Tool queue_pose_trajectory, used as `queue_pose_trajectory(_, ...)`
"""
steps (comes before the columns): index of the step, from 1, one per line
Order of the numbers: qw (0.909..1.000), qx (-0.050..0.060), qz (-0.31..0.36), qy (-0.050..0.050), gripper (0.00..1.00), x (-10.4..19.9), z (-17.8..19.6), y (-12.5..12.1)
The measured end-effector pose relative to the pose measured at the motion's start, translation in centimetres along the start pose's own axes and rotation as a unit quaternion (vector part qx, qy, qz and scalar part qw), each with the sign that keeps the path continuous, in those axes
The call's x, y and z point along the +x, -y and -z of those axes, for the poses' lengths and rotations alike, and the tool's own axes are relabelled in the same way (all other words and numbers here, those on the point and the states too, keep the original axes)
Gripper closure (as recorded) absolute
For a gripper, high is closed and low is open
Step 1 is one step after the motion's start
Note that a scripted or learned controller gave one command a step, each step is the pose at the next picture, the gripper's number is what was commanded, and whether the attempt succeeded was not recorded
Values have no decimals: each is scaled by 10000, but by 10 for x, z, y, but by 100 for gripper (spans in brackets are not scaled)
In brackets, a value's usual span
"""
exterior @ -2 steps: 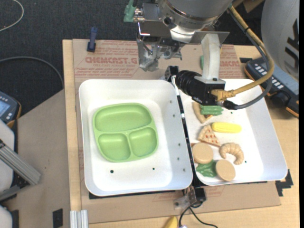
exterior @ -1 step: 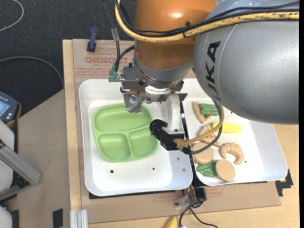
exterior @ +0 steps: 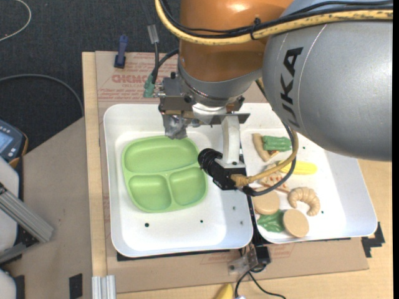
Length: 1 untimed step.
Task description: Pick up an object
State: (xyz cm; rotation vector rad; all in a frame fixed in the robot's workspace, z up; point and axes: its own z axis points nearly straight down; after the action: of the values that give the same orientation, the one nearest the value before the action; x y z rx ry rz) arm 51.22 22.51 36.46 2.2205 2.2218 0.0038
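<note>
While the gripper (exterior: 177, 127) hangs just above the tray (exterior: 164, 173), I cannot tell its state; nothing looks picked, food (exterior: 304, 199) waits right.

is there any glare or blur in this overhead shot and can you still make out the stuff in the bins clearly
Camera view: a bright glare spot sits on the arm's glossy orange band; the big grey arm link nearest the lens looks soft. The green three-compartment plastic tray and the tan croissant-shaped toy are sharp and evenly lit, with faint shadows.

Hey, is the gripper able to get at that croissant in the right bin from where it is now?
Probably yes: the croissant lies uncovered on top, nothing stacked over it. The gripper sits over the green tray, so it must shift across.
</note>
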Motion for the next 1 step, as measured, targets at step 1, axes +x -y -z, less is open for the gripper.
queue_pose_trajectory(1,9999,-97,0,-32,100,-9,181,-26)
